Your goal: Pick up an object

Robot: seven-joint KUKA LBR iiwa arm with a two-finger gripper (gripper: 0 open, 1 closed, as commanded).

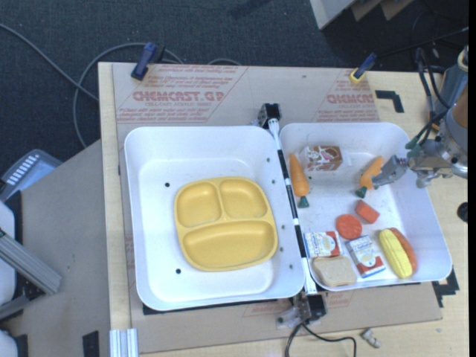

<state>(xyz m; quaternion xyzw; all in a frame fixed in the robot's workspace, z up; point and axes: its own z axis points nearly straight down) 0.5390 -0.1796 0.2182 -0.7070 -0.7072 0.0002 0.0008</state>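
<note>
Dark carpet behind, counter (223, 95) in front, and the right bin (428, 222) is where the jaws of the gripper (392, 171) are seen clamped on a carrot (371, 172) lying slanted, leaf end down-left.

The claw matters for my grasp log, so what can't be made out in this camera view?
- Claw: small and blurred; its fingers merge with the orange carrot, so hold or mere touch is unclear.
- Arm: cut off by the right edge.
- Packets: print too small to read.
- Brown wrapper: too blurred to identify.
</note>
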